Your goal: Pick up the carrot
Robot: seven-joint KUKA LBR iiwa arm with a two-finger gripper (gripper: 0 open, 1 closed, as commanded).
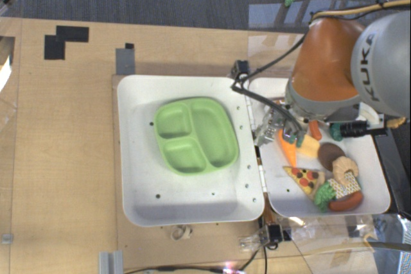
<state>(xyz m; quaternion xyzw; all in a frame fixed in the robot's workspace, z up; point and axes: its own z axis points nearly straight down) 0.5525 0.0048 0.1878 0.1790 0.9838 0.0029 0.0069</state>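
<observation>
Camera view: orange, tapered carrot (289,149) lies slanted just beneath the gripper (292,133).

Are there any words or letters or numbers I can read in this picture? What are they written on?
"KUKA" in dark letters, running down the side of the grey robot arm at the right.
No other words, numbers or signs can be read. The black shapes on the bench are plain blocks, not letters.
</observation>
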